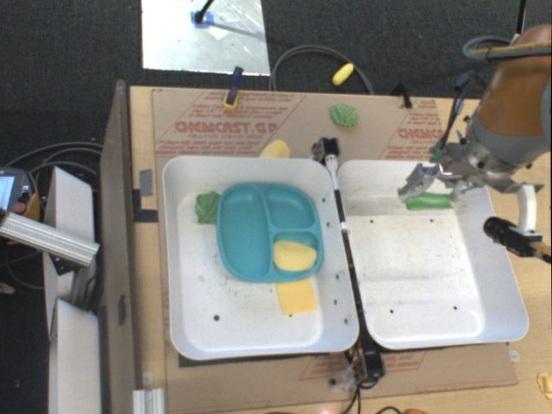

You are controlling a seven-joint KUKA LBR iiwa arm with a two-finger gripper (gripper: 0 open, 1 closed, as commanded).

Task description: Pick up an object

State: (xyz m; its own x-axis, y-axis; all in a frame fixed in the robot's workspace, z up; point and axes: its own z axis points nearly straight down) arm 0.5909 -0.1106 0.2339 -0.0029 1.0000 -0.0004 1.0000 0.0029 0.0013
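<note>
Right now pincer [429, 182] hovers just over green obj [429, 201] in right bin [448, 317], finger state can't tell; looks light, prob stiff, grab across its narrow middle.

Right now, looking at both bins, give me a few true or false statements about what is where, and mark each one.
1. The teal divided plate lies in the left bin. True.
2. A yellow lemon-like piece sits in a plate compartment. True.
3. The green object lies in the left bin. False: it is in the right bin, by the claw.
4. The flat yellow slice lies on the plate. False: it lies on the bin floor beside it.
</note>
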